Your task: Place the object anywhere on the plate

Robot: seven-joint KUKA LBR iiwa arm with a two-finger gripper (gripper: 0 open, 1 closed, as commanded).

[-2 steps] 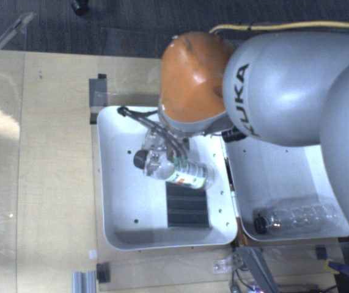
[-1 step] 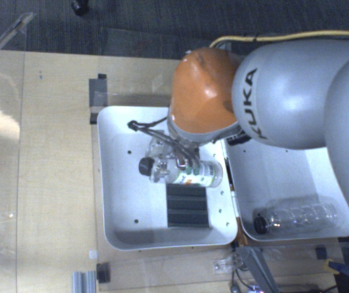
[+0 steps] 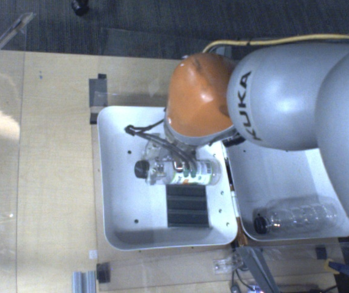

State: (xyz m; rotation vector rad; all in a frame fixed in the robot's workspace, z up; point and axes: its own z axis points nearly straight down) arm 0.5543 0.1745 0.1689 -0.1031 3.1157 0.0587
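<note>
**One small bottle lies at the dark plate's upper edge**

In the left bin [image 3: 110,163], the gripper [image 3: 162,162] hangs over the capped end of a small labelled bottle [image 3: 194,173] lying on its side, just above the ribbed black plate [image 3: 187,206]. Whether the gripper is open or closed cannot be told under the wrist. A sound grip probably means closing across the bottle's body, lifting clear, then shifting only slightly toward the plate's middle before release, since a round bottle may roll. The right bin [image 3: 272,176] holds a clear plastic bottle [image 3: 296,215], best left alone.
</note>
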